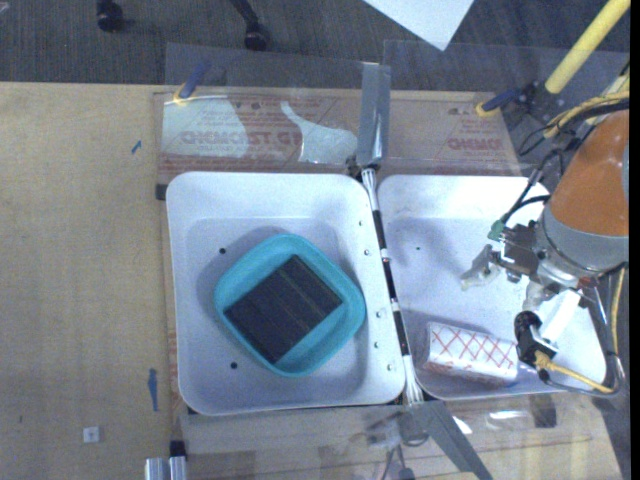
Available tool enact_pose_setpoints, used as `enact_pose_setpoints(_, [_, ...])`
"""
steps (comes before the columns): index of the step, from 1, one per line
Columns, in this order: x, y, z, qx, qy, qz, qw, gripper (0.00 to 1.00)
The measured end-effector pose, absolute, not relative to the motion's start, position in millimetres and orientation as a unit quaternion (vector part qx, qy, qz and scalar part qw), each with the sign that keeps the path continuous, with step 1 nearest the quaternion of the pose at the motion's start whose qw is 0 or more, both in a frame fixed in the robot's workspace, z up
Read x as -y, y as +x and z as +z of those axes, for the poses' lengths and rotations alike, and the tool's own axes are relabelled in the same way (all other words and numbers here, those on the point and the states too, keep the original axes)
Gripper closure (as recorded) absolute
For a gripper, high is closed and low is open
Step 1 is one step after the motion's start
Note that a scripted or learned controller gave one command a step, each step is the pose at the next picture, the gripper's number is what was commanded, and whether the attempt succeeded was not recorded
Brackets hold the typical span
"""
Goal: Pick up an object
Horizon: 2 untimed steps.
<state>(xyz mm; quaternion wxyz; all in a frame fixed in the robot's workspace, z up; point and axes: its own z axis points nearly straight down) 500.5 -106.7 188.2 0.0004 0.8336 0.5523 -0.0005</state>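
Note:
A teal square dish [345,303] with a dark flat block [282,308] in it lies in the left bin [200,218]. A white packet with a red criss-cross pattern [472,354] lies against the front wall of the right bin [420,208]. My gripper [478,271] hangs over the middle of the right bin, above and slightly behind the packet, apart from it. Nothing shows in the gripper. The orange-banded wrist [590,193] covers the right bin's right side.
A metal divider [385,268] runs between the two bins. Cables and a yellow hose [560,368] trail from the wrist over the right bin's front right corner. Clear plastic sheeting [260,133] lies behind the bins.

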Motion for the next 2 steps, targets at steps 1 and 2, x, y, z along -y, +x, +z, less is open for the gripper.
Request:
enact_pose_setpoints(1, [99.2, 481.6, 87.9, -0.581, 0.814, 0.0032, 0.002, 0.00])
enact_pose_setpoints(2, [147.7, 478.8, 130.9, -0.573, 0.819, -0.0007, 0.000, 0.00])
